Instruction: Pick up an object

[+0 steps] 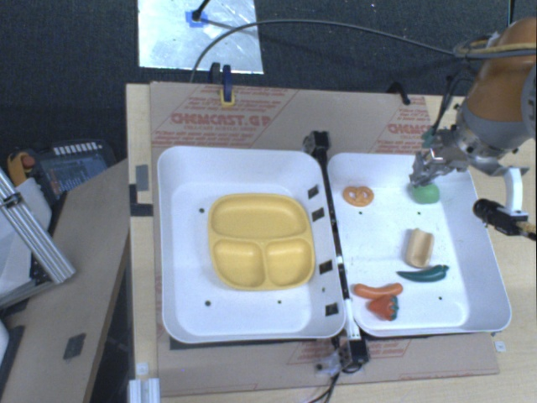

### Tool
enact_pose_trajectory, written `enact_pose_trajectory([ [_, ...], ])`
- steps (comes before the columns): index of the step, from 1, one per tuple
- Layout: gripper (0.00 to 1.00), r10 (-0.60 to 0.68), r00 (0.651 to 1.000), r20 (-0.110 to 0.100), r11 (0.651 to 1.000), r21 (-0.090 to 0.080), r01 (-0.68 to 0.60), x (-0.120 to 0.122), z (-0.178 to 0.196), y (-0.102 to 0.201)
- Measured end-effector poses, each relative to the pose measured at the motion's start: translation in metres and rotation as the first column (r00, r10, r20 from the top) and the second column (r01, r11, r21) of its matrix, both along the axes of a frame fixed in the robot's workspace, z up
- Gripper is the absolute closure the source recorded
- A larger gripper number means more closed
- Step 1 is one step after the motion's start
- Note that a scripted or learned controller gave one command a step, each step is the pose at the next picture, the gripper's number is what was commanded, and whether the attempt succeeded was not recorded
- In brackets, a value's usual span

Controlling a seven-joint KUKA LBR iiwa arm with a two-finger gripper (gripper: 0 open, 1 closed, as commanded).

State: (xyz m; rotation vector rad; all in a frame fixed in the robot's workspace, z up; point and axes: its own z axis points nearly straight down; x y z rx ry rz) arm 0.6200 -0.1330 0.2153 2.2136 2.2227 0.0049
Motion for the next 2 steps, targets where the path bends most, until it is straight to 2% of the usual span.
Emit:
enact_pose_trajectory([
  [2,1.0,0.005,1.0,-0.004,1.0,0.003,-0.005,0.002,-0.014,0.108],
])
